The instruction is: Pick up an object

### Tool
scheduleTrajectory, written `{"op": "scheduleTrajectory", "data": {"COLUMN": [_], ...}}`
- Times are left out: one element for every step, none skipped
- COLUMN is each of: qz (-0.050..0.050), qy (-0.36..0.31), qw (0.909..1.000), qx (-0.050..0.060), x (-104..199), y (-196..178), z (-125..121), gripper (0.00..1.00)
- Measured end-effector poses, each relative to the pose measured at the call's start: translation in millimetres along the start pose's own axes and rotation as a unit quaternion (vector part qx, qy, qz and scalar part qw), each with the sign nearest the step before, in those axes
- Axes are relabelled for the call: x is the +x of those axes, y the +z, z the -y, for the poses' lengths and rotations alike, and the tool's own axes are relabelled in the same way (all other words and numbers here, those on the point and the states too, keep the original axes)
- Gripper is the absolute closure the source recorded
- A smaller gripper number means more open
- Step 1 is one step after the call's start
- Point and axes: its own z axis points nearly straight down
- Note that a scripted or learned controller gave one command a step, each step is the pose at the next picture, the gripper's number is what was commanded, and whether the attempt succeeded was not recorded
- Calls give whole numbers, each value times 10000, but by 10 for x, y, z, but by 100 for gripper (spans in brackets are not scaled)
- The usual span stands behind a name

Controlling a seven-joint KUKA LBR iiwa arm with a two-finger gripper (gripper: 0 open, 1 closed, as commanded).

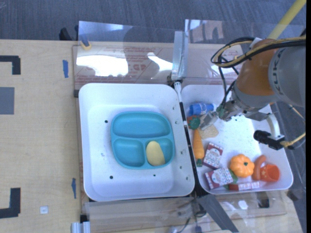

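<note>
My gripper (213, 117) hangs low over the upper left part of the right bin (272, 152), the grey arm with its orange band reaching in from the right. Just left of it lie a blue bottle (199, 108) and a small green item (194, 123). A pale tan piece (210, 130) sits directly under the gripper tip. An orange carrot (198, 145) lies along the bin's left wall. Whether anything is gripped cannot be made out.
Lower in the right bin are two small red-and-white packets (213, 156) (219, 177), an orange pumpkin (242, 165) and a red item (268, 171). The left bin (92, 130) holds a blue divided plate (141, 139) with a yellow lemon-like object (155, 153). Black cables loop above the wrist.
</note>
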Motion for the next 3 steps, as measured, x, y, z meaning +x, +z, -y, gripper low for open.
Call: {"op": "scheduleTrajectory", "data": {"qz": [-8, 2, -17], "qy": [-1076, -1073, 431], "qw": [9942, 9942, 9991], "qx": [0, -21, 31], "x": [-151, -154, 331], "y": [81, -19, -1249], "z": [-356, -371, -757], "gripper": [0, 100, 100]}}
